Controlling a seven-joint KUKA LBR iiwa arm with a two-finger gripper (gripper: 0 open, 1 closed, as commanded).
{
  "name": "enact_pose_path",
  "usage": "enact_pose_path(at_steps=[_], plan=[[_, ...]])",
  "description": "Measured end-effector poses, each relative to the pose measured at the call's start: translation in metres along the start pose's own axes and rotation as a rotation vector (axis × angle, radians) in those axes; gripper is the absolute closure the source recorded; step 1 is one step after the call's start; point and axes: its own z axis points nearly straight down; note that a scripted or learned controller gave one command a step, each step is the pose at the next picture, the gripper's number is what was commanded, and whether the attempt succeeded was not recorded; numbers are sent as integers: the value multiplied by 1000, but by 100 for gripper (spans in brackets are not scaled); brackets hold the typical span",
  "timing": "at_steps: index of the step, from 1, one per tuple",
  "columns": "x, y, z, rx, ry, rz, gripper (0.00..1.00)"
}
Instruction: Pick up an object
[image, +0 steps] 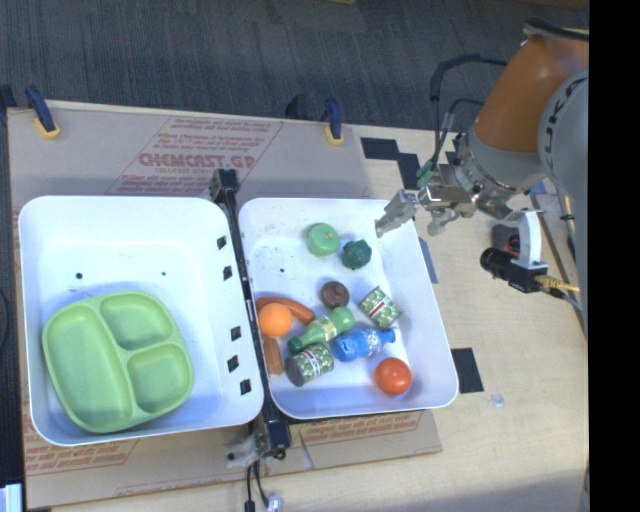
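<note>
The right white bin (425, 300) holds several toy foods. A light green apple (322, 238) and a dark green broccoli piece (356, 254) lie near its far side. Below them are a brown round piece (334, 294), a small green can (379, 308), an orange (275, 320), a green bottle (325, 328), a blue object (355, 345), a second can (312, 364) and a red tomato (393, 376). My gripper (416, 218) hovers over the bin's far right corner, right of the apple. It is open, with nothing between its fingers.
The left white bin (120, 225) holds a green divided plate (115, 360) at its near left. A black clamp bar (240, 290) runs between the bins. A red-orange carrot (286, 304) lies by the orange. Cardboard lies under both bins.
</note>
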Motion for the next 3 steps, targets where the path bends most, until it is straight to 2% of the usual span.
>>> enact_pose_path(at_steps=[1,2,3], plan=[[-7,-9,106,3,1,0,0],[10,-54,175,0,0,-1,0],[9,-52,163,-4,-2,-5,100]])
